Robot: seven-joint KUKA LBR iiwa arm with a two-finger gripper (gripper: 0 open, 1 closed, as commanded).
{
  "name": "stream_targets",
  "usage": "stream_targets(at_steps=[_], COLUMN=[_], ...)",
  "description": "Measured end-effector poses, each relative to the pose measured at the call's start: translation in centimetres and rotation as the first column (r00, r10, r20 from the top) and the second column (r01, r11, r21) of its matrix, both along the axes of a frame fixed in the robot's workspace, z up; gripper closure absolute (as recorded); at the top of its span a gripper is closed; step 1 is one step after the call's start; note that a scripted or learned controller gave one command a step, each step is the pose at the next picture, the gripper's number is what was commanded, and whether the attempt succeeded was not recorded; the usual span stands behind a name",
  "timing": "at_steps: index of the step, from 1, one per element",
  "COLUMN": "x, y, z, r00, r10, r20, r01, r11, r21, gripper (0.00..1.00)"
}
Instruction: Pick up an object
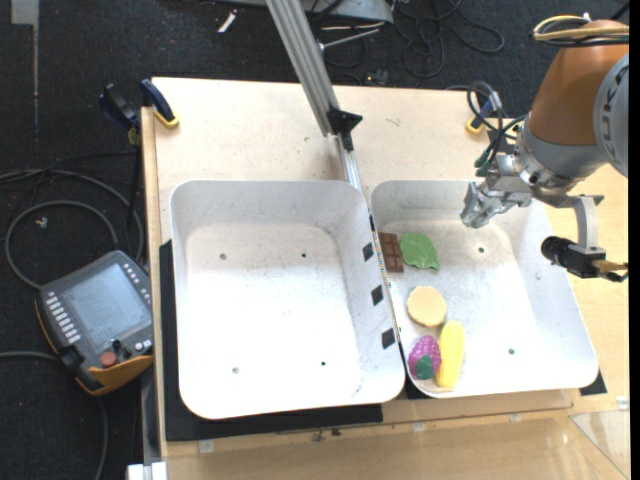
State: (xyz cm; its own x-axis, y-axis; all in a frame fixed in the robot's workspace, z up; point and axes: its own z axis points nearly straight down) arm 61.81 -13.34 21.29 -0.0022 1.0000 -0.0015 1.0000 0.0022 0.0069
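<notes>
- The gripper (478, 214) hung over the right bin (545, 298); whether its jaws stood apart, I could not tell.
- The green piece (420, 251) lay nearest, left of and below the jaws; the yellow object (451, 353) lay farther below, lengthwise.

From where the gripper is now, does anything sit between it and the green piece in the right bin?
Nothing visible does. The gripper is over the far part of the right bin, and only bare bin floor lies between it and the green piece. The brown block sits on the piece's other side.
</notes>
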Motion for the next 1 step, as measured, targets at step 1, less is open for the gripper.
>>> stream_targets(at_steps=[1], x=[0.08], y=[0.02], z=[1.08], r00=[1.0], r10=[0.0], r20=[-0.004], r01=[0.0], r11=[1.0], r21=[0.001], gripper=[1.0])
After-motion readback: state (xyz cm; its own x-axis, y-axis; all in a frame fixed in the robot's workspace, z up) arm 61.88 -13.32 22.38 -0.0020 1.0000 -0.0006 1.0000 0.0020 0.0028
